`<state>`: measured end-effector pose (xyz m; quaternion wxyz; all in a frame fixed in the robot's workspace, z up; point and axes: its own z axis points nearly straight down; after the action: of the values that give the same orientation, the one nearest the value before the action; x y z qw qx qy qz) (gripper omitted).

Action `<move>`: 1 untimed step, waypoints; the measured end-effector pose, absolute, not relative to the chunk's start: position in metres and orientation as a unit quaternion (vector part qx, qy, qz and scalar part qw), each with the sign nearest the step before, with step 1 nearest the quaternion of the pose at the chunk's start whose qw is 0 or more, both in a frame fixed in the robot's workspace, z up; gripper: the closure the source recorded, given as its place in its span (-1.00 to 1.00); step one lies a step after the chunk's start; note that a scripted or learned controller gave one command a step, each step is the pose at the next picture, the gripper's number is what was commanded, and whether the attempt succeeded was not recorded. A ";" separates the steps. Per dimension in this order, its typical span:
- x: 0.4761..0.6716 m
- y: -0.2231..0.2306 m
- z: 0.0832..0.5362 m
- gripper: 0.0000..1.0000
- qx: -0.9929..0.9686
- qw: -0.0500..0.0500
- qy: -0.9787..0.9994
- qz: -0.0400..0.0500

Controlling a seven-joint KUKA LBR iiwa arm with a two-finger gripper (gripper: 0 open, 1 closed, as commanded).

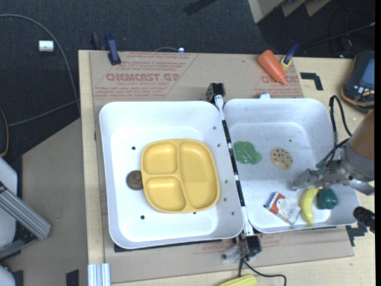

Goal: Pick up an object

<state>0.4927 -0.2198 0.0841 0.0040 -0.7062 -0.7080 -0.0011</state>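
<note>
Nearest the lens, a small red-and-white packet (281, 206) lies at the front of the right bin (268, 115) beside a yellow banana (306, 205) and a dark green object (325, 199). Above these two hangs the gripper (321, 177) (whether it is spread or pressed together, I cannot tell). Farther back sit a cookie (280, 157) and green leaf (246, 153); the left bin (119, 124) holds a yellow divided plate (180, 175).
</note>
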 end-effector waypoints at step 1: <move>0.563 -0.215 0.165 -1.00 -0.707 -0.001 -0.707 0.000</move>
<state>0.5633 -0.2148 0.1653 -0.0009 -0.7067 -0.7075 -0.0003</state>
